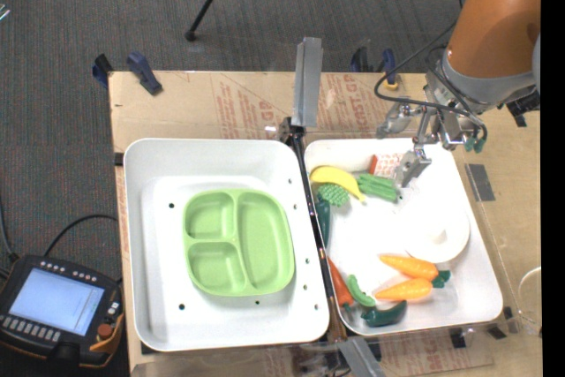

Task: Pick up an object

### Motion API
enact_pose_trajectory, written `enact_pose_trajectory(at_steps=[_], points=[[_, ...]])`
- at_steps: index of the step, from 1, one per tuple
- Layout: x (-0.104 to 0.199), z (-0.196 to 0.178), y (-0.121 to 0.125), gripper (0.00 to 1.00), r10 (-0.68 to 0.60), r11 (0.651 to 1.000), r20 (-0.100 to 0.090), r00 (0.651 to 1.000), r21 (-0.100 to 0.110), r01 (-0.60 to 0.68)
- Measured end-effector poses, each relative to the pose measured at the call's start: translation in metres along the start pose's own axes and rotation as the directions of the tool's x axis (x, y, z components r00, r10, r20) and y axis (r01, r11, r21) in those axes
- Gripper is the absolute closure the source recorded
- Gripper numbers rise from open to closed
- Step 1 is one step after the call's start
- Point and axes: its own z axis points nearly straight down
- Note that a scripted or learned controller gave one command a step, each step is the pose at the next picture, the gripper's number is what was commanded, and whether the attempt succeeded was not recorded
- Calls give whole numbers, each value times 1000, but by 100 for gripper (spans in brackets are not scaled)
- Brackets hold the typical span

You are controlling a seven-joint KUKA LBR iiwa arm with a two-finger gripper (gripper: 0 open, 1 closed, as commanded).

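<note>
My gripper (410,167) hangs over the far part of the right bin (481,278), just right of a green pea pod (378,187) and a small red piece (373,163). Nothing shows in it. A yellow banana (335,180) lies to the left of the pod, with a bumpy green vegetable (334,194) under it and a dark green cucumber (323,218) by the bin's left wall. Two orange carrots (409,265) (404,289) lie toward the front, next to a dark green pepper (385,313). A third carrot (340,282) and a green piece (360,290) rest at the front left.
A white round plate (443,236) sits in the right bin's right half. The left bin (146,190) holds a light green divided tray (238,243). A grey metal post (306,88) stands behind the seam between the bins. A teach pendant (57,305) lies at the lower left.
</note>
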Motion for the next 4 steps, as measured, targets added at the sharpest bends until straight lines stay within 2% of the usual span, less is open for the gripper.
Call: enact_pose_trajectory(at_steps=[1, 2, 3, 4], points=[[10, 175, 7, 0, 112, 994, -3, 994, 0, -112], [77, 173, -8, 0, 147, 989, -3, 989, 1, -147], [157, 172, -31, 0, 470, 883, 2, 883, 0, -470], [154, 170, 17, 0, 452, 892, 16, 892, 0, -452]])
